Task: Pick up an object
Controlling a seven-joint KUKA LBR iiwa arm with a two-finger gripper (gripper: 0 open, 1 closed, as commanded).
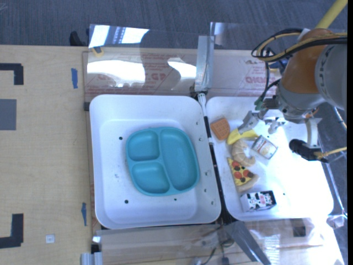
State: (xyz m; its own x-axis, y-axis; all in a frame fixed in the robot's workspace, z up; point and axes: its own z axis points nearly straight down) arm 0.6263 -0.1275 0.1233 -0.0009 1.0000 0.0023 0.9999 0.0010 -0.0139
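Observation:
The right bin point(309, 203) holds several toy foods. An orange waffle square point(220, 128) lies at its left, with a yellow banana point(243, 136) beside it. Below the banana sit a beige pastry point(241, 152) and a pizza slice point(242, 173). A small clear jar point(265, 147) rests to the right of the pastry, and a black-and-white carton point(260, 200) lies near the front. My gripper point(260, 122) hangs over the back of this bin, just above the banana and jar. It is open, with one finger point(247, 120) toward the banana, and nothing is held between them.
A teal divided plate point(162, 160) lies in the left bin point(105, 148). A clear wall point(165, 70) stands behind both bins. The grey arm with its orange band point(303, 65) and black cables comes in from the upper right.

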